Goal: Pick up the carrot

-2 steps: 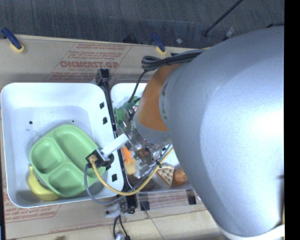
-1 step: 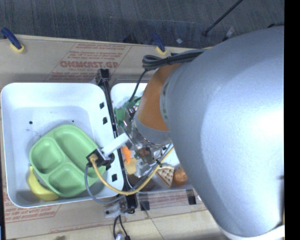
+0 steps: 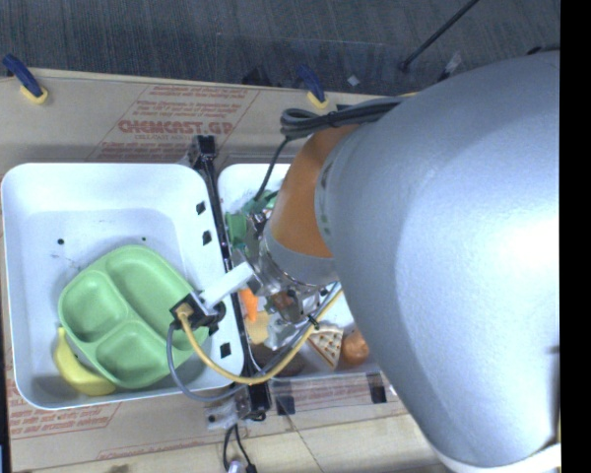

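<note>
The two-finger claw (image 3: 276,308) is down inside the right shallow white plastic bin (image 3: 238,177), close to its left wall, and it is so crowded by the wrist hardware and the objects around it that I cannot tell whether it is released or clenched on anything. Just left of it, touching or nearly touching the mechanism, lies the small bright orange carrot (image 3: 249,304), resting low in the right bin next to the black divider bar (image 3: 215,227) that runs between the two bins. A yellow cable (image 3: 209,361) loops from the wrist area out over the divider and back. Below and to the right of the claw sit a tan waffle-patterned wedge (image 3: 326,345) and a rounded brown item (image 3: 354,346), side by side near the bin's front edge. Above the claw, a green leafy object (image 3: 240,223) shows against the bin's left wall. The orange band (image 3: 297,205) of the arm rises above the wrist, and the large grey arm body (image 3: 453,254) covers most of the right bin. In the left shallow white plastic bin (image 3: 39,190), well apart from the claw, a light green compartment tray (image 3: 123,313) lies tilted over a yellow object (image 3: 77,371) at the front left corner.
</note>
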### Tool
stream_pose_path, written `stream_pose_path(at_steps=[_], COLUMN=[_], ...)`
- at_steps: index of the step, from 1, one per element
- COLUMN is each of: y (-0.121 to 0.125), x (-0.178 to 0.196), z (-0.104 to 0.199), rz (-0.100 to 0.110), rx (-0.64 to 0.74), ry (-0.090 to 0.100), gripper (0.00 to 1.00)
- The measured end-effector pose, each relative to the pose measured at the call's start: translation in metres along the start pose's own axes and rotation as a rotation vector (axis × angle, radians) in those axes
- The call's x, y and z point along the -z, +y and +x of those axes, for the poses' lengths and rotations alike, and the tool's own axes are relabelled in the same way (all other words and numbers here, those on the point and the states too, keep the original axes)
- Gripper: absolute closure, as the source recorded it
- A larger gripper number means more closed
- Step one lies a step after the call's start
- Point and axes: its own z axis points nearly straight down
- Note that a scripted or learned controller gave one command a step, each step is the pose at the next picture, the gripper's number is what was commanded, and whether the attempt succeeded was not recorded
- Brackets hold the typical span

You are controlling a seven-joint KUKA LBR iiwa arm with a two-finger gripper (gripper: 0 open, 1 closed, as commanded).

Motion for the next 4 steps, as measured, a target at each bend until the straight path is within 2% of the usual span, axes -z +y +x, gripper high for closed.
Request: stream_pose_path(at_steps=[4], y=[0.0], x=[0.0], z=[0.0], rz=[0.0], rx=[0.0], ry=[0.0], gripper=[0.0])
